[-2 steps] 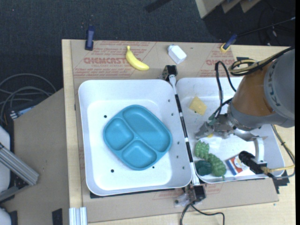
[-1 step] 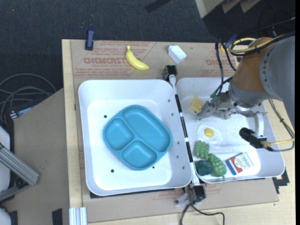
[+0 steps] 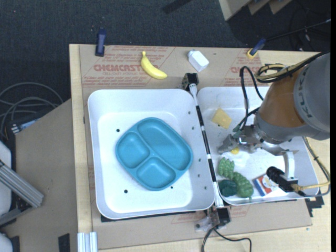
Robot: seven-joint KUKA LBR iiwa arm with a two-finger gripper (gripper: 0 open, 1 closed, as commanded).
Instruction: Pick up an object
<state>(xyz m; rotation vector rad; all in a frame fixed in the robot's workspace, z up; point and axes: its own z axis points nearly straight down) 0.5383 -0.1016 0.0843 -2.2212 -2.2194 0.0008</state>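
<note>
Camera view, blue tray (image 3: 153, 153) in left bin (image 3: 100, 119)

A yellow banana (image 3: 153, 67) and a small white block (image 3: 198, 61) lie on the bench (image 3: 126, 70) near its far edge.

- Divided plate (image 3: 153, 152): light blue, plain.
- Two bins (image 3: 105, 114): white.
- Banana (image 3: 151, 67): yellow.
- Block (image 3: 221, 118) in the right bin: pale yellow.
- Bumpy pieces (image 3: 234, 178): light green beside a darker green.
- Card (image 3: 264, 185): white with red and blue print.
- Worktop (image 3: 84, 72): tan with faded red lettering.
- Arm (image 3: 294, 101): grey with an orange band.
</note>
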